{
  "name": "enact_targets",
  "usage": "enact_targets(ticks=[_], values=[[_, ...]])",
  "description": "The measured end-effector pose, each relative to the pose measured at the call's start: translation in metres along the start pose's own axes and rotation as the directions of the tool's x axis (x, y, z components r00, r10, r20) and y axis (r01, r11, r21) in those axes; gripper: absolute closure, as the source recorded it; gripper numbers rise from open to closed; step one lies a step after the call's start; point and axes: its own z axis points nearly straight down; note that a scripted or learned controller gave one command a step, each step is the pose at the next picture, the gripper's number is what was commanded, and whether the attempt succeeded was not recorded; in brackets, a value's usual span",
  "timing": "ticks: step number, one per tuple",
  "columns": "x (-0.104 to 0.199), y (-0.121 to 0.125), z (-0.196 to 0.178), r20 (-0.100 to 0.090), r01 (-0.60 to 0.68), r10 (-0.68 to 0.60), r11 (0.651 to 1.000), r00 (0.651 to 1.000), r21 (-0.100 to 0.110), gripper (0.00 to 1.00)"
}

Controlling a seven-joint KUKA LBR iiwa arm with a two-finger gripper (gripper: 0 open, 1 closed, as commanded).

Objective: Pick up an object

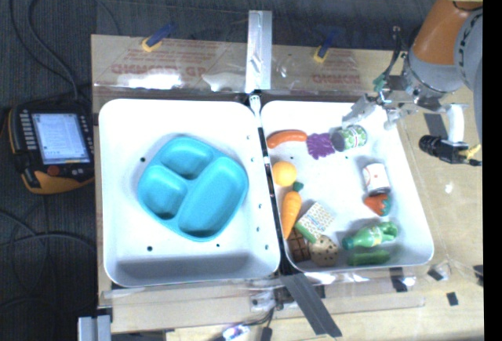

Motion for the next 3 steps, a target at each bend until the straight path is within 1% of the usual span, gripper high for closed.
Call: enact_targets(ticks=[1, 2, 3], values=[[-0.009, 0.012, 0.090, -0.001, 0.083, -0.083, 0.997, 0.997, -0.003, 0.00], [-0.010, 0.012, 0.079, 0.005, 0.084, -0.084, 0.996, 0.996, -0.002, 1.00], [0.048, 0.005, -0.025, 0.001, 0.046, -0.046, 0.999, 0.999, -0.001, 1.00]])
